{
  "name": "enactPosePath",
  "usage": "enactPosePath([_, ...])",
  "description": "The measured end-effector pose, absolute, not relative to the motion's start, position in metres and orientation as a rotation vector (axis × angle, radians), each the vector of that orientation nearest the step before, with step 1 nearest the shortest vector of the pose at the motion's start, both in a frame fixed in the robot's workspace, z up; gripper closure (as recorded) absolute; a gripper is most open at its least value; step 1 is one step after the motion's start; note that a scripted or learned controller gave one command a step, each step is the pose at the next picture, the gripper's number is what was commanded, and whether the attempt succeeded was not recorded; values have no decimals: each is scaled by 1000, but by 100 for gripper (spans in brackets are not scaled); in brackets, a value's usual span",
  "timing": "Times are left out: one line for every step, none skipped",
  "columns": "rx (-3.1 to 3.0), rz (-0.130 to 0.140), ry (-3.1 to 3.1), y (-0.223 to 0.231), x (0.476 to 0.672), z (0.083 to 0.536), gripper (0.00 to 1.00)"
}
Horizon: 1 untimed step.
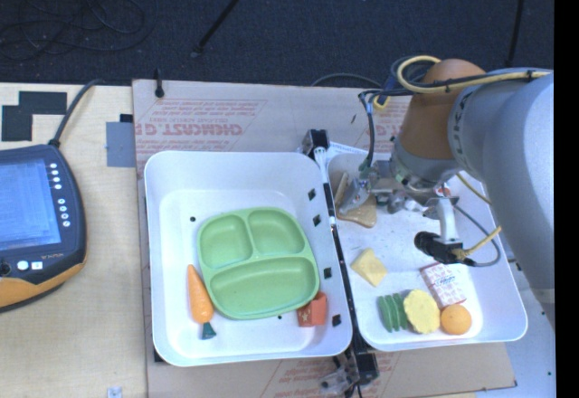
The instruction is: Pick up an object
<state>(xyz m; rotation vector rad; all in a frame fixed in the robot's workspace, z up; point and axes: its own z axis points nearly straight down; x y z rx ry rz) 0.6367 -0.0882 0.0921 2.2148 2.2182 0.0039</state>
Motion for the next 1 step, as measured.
enactPosePath([2222, -1, 2215, -147, 645, 149, 0])
